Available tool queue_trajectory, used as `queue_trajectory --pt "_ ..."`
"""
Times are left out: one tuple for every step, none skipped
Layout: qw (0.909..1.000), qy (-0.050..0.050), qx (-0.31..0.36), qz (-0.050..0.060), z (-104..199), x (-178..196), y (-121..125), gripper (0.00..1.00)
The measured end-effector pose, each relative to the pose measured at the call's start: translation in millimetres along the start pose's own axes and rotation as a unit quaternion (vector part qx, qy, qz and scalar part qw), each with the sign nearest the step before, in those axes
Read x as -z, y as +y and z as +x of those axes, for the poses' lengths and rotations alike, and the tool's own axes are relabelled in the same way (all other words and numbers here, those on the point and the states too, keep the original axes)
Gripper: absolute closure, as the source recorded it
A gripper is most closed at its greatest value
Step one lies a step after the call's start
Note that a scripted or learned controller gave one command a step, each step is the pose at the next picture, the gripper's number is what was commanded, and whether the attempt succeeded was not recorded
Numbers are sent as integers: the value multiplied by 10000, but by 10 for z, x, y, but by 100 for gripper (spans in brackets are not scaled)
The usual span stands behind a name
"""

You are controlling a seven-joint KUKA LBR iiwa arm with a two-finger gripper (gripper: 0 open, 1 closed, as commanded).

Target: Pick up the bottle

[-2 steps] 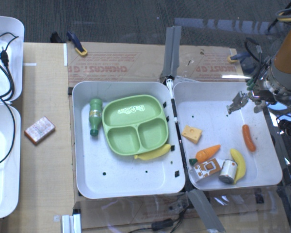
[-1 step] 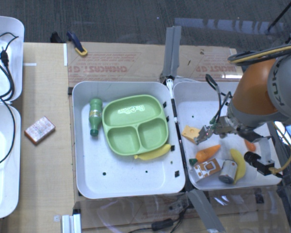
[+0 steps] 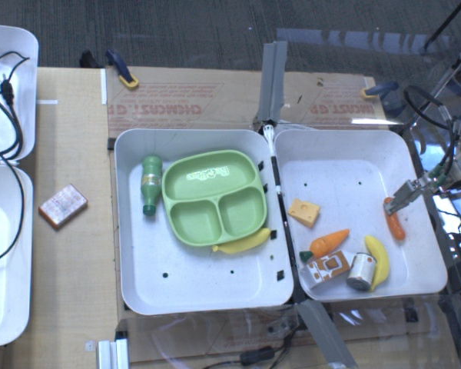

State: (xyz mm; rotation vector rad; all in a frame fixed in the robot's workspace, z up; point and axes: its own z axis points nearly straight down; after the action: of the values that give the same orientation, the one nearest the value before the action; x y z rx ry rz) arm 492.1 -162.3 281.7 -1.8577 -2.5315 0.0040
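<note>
Green bottle (image 3: 150, 184) lies in the left bin (image 3: 131, 229) just left of the green tray (image 3: 215, 198), while the gripper (image 3: 397, 203), jaw state unclear, sits over the right bin (image 3: 353, 167).

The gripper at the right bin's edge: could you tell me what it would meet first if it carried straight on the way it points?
The gripper points down-left, its tips right by the small red-orange item, probably met first. Beyond that lies bare floor of the right bin, though depth is unclear. The bottle lies far off that line.
</note>
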Motion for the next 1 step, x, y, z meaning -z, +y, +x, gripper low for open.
queue_trajectory --pt "9985 13 551 13 430 -1426 527 0"
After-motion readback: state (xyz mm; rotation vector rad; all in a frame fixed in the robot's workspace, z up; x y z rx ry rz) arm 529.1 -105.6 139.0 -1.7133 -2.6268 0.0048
